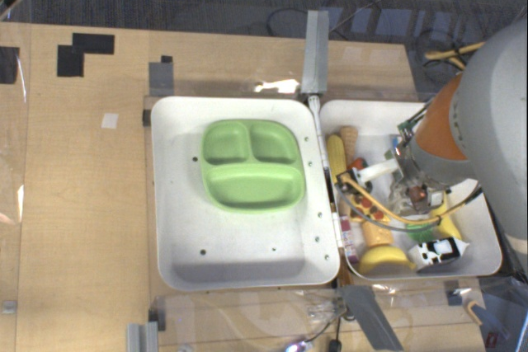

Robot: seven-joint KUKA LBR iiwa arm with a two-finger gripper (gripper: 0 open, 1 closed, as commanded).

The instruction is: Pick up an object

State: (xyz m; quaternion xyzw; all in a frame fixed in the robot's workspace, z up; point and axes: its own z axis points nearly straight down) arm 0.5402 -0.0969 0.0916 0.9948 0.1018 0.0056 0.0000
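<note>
Several small toys crowd the right bin [492, 255] at the frame's lower right: a yellow banana [384, 258], a black-and-white cow figure [436, 251], a corn cob [336, 154], an ice-cream cone [350, 138]. No lettering is legible on any. The gripper [411, 195] sits low among them, above the banana; whether it grips anything cannot be told, as wrist and cables hide it. At centre, the left bin [177, 251] holds a green divided plate [251, 164].
</note>
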